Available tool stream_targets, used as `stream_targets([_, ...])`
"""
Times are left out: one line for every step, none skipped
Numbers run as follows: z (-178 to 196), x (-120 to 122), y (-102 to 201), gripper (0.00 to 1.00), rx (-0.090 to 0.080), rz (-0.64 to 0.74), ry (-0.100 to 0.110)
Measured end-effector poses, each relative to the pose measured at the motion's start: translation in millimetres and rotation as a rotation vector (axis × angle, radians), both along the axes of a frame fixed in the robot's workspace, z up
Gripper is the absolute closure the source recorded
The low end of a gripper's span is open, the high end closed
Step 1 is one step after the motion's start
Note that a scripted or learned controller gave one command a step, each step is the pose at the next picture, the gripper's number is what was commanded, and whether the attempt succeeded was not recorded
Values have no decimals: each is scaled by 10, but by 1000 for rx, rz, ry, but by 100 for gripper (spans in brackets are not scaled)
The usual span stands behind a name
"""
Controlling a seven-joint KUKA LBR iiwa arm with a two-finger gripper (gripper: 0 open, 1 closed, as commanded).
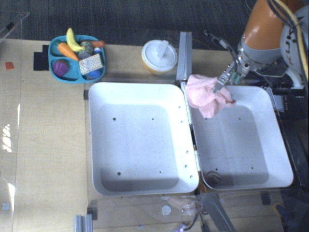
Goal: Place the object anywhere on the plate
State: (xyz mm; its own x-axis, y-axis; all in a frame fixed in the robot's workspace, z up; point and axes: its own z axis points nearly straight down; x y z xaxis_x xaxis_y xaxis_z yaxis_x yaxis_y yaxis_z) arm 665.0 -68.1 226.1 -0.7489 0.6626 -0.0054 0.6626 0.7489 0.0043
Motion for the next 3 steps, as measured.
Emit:
stream_targets([-91,-218,488,100,-1,402,2])
stream_targets([-151,-470,943,100,-2,729,1])
stream_targets([-86,-591,1409,100,-2,729,0])
